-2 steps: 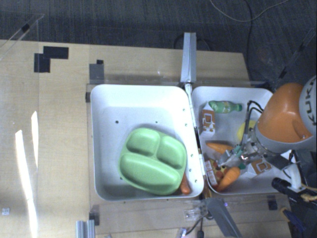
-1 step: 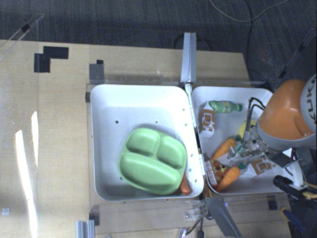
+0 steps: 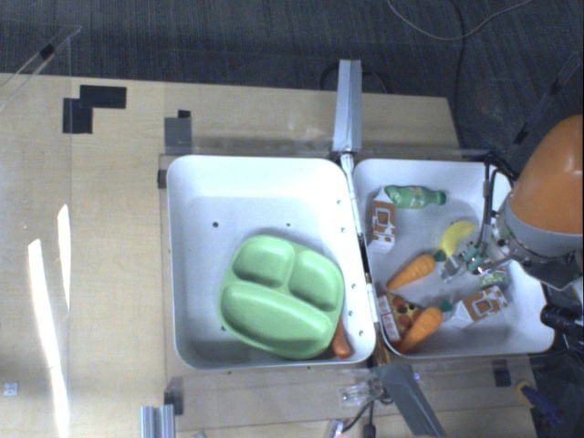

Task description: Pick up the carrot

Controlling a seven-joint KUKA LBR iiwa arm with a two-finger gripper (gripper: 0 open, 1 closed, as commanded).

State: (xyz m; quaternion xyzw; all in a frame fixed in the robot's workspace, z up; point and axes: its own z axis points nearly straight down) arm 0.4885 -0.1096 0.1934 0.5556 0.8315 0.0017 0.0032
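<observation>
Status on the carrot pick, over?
Pincer low in right bin, grip state unclear. Nearest carrot lies just left of it, not held. Second carrot nearer the front; yellow item and carton crowd the pincer.

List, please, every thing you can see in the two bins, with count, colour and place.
plate: 1, green, divided, left bin.
carrots: 2 orange in right bin, one mid, one at near edge; a similar orange piece beside the plate.
bottle: 1, green, right bin, far side.
cartons: 2, white-orange, right bin, second near the pincer.
yellow item: 1, right bin.
arm: 1, grey-orange, right.
pincer: 1, over right bin.
</observation>
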